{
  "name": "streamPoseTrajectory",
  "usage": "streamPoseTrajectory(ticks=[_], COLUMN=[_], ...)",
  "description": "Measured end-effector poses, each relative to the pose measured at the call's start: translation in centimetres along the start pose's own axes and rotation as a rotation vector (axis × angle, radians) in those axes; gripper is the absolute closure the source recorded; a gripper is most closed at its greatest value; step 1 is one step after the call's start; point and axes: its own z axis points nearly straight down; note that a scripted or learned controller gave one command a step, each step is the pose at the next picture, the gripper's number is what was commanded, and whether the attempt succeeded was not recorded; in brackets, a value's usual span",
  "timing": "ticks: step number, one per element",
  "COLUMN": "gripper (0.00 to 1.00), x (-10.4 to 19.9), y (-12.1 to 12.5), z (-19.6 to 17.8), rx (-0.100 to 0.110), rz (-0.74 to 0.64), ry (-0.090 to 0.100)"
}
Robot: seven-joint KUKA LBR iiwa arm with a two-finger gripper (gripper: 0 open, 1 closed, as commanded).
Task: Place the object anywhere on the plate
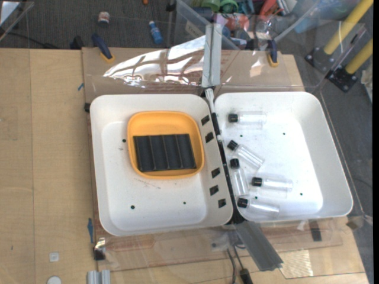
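Observation:
An orange plate [137,124] sits in the left white bin [112,206], with a black ridged rectangular block [164,152] lying on it. In the right white bin [331,176] lie several clear plastic tubes with black caps: one near the top left [247,119], one in the middle [244,154], one lower right [272,184], one at the bottom [259,205].
A divider with black clips [214,155] runs between the two bins. A clear tub of colourful toys [249,2] stands beyond the bench at the back. Crinkled clear plastic [160,67] lies behind the left bin.

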Motion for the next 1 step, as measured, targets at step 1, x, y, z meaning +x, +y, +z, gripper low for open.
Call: streamPoseTrajectory(ticks=[1], gripper=[1.00], x=[-5.38], y=[-0.61], z=[3.67], rx=[0.001], rz=[-0.236], ry=[-0.005])
